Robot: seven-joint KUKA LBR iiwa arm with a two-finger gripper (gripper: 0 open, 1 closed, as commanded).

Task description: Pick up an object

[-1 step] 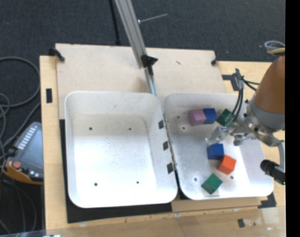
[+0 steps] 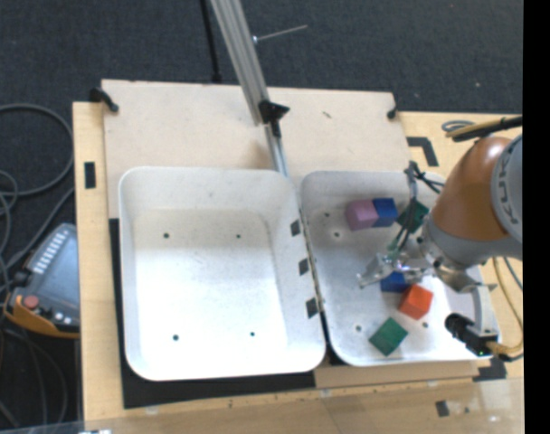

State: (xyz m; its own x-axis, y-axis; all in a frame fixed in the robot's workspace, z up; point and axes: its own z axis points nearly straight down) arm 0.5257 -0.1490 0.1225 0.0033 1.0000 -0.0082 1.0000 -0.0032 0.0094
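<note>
My gripper (image 2: 384,270) is low inside the right bin (image 2: 334,351), reaching in from the right under the orange band of the arm (image 2: 469,202). A small blue block (image 2: 395,282) lies directly at its tip, partly covered by it. An orange block (image 2: 416,302) sits just right of and below that one. A green block (image 2: 388,335) rests near the bin's front wall. Toward the back, a purple block (image 2: 361,213) and another blue block (image 2: 384,211) stand side by side, with a teal piece (image 2: 414,213) to their right.
The left bin (image 2: 130,242) sits beside the right one, the two sharing a narrow divider gap. A slanted aluminium rail (image 2: 243,52) rises behind the bins. Cables and a teach pendant (image 2: 49,274) lie off the bench at the left.
</note>
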